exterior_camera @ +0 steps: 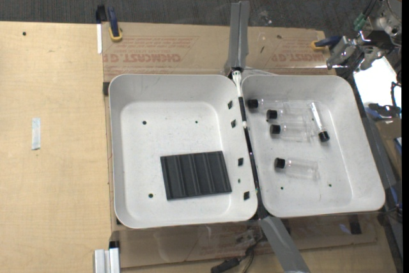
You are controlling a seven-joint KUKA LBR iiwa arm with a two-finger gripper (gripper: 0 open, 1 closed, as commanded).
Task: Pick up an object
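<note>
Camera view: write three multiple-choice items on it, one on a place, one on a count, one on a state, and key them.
1. The black ribbed tray lies in:
A. left bin
B. right bin
C. the cardboard

2. Black-capped clear vials in the right bin number:
A. one
B. two
C. five

3. The vials are:
A. standing
B. lying down
C. stacked in the tray

Key: 1 A, it rests on the left bin floor; 2 C, five black caps show; 3 B, each lies lengthwise.

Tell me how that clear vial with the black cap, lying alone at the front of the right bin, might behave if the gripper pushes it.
The vial lies on its side and looks cylindrical, so it would probably roll. It seems small, clear and likely light, so it may skid across the smooth right bin.
</note>
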